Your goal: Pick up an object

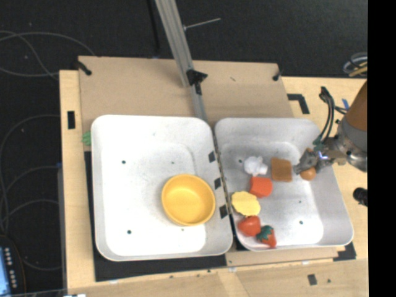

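Note:
The right bin (322,224) holds several small objects: a white crumpled piece (253,164), a brown block (281,169), an orange-red block (260,186), a flat yellow piece (245,203), a red round item (249,226) and a red item with a green top (266,235). My gripper (307,164) reaches in from the right, low over the bin's right side, just right of the brown block. A small orange object (308,174) sits right at the gripper's tip; whether it is gripped or merely touched is unclear.
In the left bin (124,147), a yellow bowl (187,198) stands near the right wall. A grey metal pole (179,48) rises behind the bins. The brown bench board (247,79) surrounds both bins.

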Tool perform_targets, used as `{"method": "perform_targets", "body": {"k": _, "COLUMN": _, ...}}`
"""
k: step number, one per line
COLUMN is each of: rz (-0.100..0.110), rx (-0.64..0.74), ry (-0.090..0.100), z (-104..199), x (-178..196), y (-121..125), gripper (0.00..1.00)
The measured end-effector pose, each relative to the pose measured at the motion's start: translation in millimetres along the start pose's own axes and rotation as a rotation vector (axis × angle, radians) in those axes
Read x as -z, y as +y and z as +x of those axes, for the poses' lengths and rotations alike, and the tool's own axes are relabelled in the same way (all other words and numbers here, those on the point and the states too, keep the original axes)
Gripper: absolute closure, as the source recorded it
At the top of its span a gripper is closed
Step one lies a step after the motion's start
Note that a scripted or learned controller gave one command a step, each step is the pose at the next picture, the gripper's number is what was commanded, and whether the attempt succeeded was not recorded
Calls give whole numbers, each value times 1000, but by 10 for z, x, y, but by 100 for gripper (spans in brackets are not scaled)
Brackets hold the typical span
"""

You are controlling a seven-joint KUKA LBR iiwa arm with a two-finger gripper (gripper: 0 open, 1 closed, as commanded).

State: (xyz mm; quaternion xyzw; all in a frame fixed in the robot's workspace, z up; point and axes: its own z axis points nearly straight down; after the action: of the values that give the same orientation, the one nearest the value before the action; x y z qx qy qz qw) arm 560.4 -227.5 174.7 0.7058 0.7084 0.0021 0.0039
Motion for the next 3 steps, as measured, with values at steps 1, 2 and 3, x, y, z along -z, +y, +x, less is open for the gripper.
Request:
{"method": "perform_targets", "body": {"k": 1, "rz": 2, "rx": 1, "ry": 1, "z": 57, "x": 462, "y": 38, "gripper": 100}}
{"method": "perform_targets", "body": {"k": 2, "rz": 0, "rx": 1, "ry": 0, "z": 21, "x": 1060, "y": 146, "gripper": 100}}
{"method": "perform_targets", "body": {"k": 3, "rz": 8, "rx": 0, "ry": 0, "z": 495, "x": 917, "y": 114, "gripper": 100}}
